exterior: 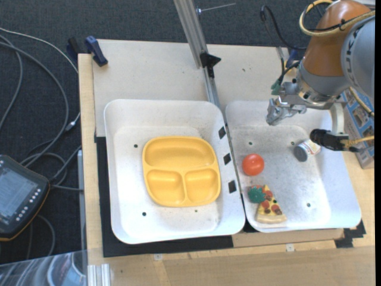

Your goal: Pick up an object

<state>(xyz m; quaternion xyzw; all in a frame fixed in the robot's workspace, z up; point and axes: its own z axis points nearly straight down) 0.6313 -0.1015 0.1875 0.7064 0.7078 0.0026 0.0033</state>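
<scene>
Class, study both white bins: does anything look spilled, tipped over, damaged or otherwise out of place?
Nothing stands out. The yellow tray lies flat in the left bin; the red ball, pizza slice and small grey cylinder lie apart in the right bin.

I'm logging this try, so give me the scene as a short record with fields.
left bin: yellow tray
right bin: red ball, pizza slice, green toy, grey cylinder
gripper: over right bin's far left corner, nothing seen between fingers
task: not yet done
</scene>
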